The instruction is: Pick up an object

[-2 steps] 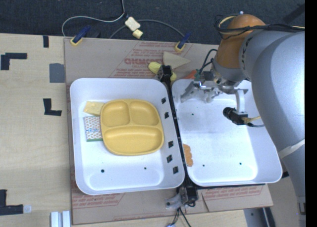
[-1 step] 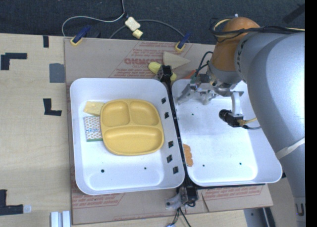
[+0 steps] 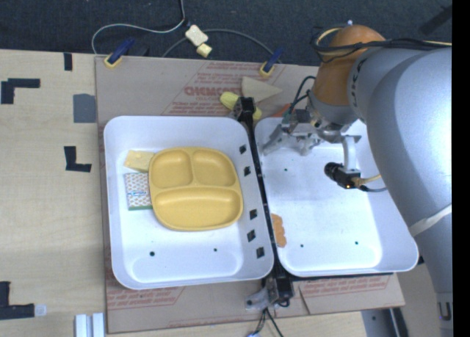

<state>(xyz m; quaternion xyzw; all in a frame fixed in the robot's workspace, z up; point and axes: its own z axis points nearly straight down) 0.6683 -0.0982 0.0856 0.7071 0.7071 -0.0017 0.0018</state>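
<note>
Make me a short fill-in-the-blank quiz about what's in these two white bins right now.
The yellow divided plastic plate lies in the ____ shallow white bin. The plate has ____ compartments. The small blue-patterned sponge sits against the plate's ____ edge. The grey arm's tool is over the ____ shallow white bin.

Missing words: left; three; left; right

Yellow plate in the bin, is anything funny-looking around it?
A little. The yellow plate lies partly over a small patterned packet and a pale yellow piece in the left bin. An orange scrap sits against the divider between the bins.
</note>
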